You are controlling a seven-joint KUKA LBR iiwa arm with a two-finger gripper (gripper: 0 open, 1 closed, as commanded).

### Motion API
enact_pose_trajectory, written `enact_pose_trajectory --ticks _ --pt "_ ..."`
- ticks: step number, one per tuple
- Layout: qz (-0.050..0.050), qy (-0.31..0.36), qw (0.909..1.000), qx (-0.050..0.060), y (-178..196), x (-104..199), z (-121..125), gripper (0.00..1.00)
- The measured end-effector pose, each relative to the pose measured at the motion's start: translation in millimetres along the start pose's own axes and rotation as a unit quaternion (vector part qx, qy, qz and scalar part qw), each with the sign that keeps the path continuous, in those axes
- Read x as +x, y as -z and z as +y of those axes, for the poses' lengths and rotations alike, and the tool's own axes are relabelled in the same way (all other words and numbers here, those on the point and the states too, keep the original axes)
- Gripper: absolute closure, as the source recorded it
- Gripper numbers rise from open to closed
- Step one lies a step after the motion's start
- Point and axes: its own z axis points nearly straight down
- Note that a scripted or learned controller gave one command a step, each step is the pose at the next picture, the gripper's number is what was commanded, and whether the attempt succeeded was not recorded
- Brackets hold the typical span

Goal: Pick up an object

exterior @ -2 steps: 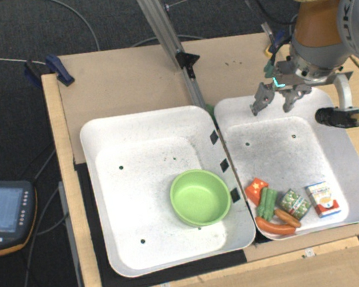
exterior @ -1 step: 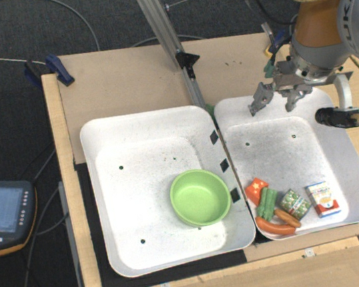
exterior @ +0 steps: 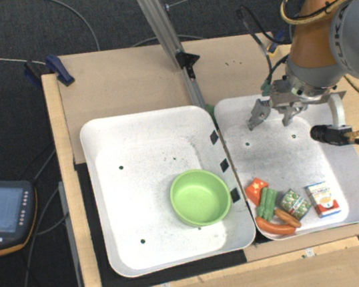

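Observation:
My gripper [exterior: 275, 115] hangs over the far part of the right bin [exterior: 352, 166], its two grey fingers spread apart with nothing between them. At the near edge of that bin lies a cluster of small items: a red block [exterior: 255, 189], a green vegetable piece [exterior: 267, 203], an orange-red sausage shape [exterior: 276, 226], a green wrapped packet [exterior: 295, 203] and a small white and orange carton [exterior: 322, 198]. The gripper is well behind all of them. A light green bowl [exterior: 200, 197] stands in the left bin [exterior: 134, 153] near its right wall.
A slanted metal pole [exterior: 165, 33] rises behind the bins. The arm's grey and orange wrist [exterior: 318, 36] fills the upper right, with cables around it. A handheld pendant [exterior: 1, 211] lies off the bench at left. A blue clamp [exterior: 60, 69] sits at the bench's far left corner.

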Motion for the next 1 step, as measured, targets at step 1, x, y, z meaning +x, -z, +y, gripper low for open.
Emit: enact_pose_trajectory --ticks 1 --pt "0.000 0.000 1.0000 0.000 -52.6 0.3 -1.0 0.00"
